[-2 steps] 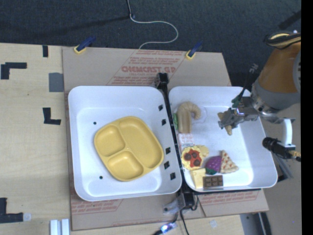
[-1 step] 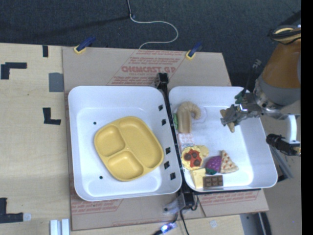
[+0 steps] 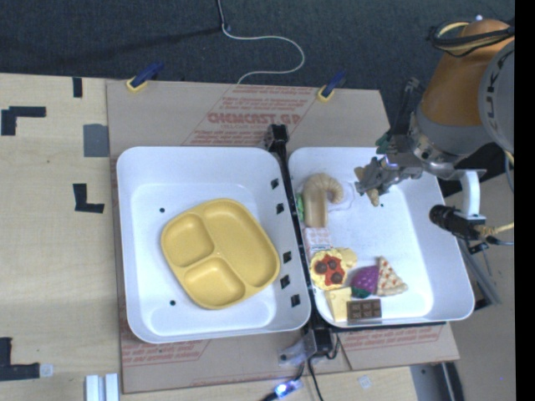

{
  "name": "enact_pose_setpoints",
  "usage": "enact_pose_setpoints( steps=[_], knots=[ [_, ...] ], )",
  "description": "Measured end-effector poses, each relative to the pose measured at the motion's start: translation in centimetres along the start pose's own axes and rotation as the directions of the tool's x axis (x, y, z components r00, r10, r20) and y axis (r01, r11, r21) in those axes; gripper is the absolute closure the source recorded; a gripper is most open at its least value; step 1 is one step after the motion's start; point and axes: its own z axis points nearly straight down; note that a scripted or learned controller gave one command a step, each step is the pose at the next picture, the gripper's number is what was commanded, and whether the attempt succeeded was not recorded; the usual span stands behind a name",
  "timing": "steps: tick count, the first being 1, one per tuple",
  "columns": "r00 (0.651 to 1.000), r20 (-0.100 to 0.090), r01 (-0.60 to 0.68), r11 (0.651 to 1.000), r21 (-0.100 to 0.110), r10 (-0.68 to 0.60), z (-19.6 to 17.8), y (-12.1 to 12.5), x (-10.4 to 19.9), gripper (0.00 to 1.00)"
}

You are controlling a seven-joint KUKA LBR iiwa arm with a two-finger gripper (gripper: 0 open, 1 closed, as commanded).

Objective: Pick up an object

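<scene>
My gripper (image 3: 373, 187) hangs over the back of the right bin (image 3: 418, 249), with its fingers pointing down and left. Nothing shows between them. A tan curved toy (image 3: 318, 195) lies just left of it against the bin's left wall. Nearer the front lie a small printed packet (image 3: 318, 241), a yellow round piece with red spots (image 3: 329, 267), a purple toy (image 3: 364, 279), a pizza slice (image 3: 389, 277) and a brown chocolate block on a yellow slab (image 3: 363, 309).
The left bin (image 3: 150, 182) holds a yellow divided tray (image 3: 219, 252). Black clips (image 3: 277, 135) join the two bins along the middle wall. The arm's orange band (image 3: 460, 73) and grey wrist stand over the right bin's back right corner.
</scene>
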Motion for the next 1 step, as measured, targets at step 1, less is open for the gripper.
enact_pose_setpoints(
  steps=[1],
  knots=[
    [1.0, 0.001, -0.001, 1.0, 0.002, 0.001, 1.61, 3.33, 3.54, 1.0]
  ],
)
